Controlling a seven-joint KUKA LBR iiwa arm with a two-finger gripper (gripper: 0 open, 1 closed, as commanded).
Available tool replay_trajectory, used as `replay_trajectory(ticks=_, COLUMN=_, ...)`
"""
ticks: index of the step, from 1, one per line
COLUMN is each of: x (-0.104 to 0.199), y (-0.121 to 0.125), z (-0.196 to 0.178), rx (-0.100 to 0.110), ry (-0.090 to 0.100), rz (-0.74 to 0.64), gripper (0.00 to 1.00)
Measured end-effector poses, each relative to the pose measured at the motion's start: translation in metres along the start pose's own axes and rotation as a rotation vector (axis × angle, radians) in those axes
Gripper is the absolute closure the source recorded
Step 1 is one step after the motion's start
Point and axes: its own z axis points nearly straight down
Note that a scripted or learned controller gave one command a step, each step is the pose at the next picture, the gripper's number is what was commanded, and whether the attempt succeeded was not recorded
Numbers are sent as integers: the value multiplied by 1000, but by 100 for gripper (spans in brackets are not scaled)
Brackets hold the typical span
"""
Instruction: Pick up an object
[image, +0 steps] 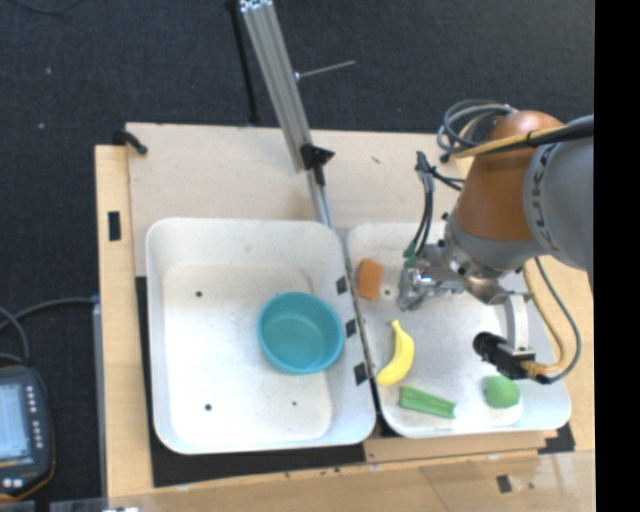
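My gripper (411, 291) hangs over the upper left part of the right bin (452, 425), just right of an orange block (369, 279) that lies by the bin's left wall. A yellow banana (397, 354) lies below the gripper. Further toward the front edge are a long green vegetable (427, 402) and a round green fruit (502, 391). Nothing shows between the gripper's fingers.
The left bin (180, 260) holds a blue bowl (300, 332). A slanted metal pole (285, 95) comes down to the bins' back edge. A black cable fitting (498, 354) hangs from the arm over the right bin.
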Motion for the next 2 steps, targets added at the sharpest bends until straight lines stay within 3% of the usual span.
replay_trajectory(ticks=2, x=86, y=10, z=-17, rx=-1, ry=1, rz=-1, gripper=100)
